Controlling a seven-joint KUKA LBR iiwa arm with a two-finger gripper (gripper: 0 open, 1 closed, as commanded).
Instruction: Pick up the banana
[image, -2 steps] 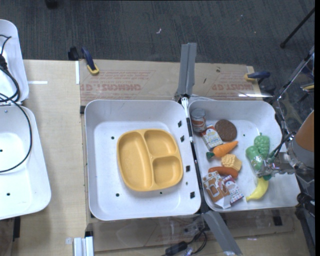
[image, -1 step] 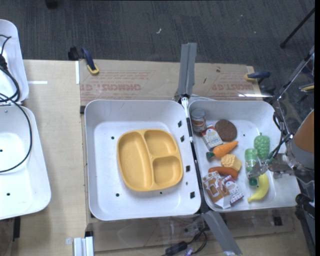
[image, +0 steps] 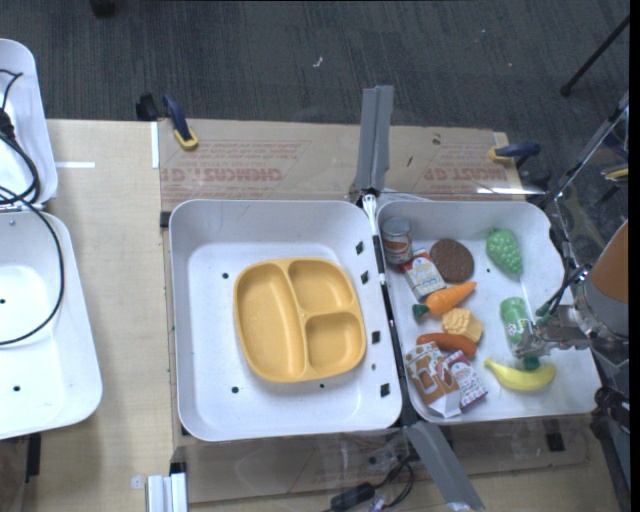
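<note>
Two shallow white bins are set side by side on the tabletop (image: 110, 160). The left bin (image: 200, 300) is occupied by a yellow three-compartment plate (image: 298, 318). The right bin (image: 560, 385) is crowded with toy food: the banana (image: 520, 375) is seen lying near its front right corner, with a green bottle (image: 515, 320) just behind it. A carrot (image: 450, 297), a can (image: 397, 241), a brown cookie (image: 453, 260) and a green bumpy fruit (image: 505, 252) are spread farther back. The gripper (image: 532, 345) is placed low just above the banana; whether its fingers are apart or together cannot be told.
</note>
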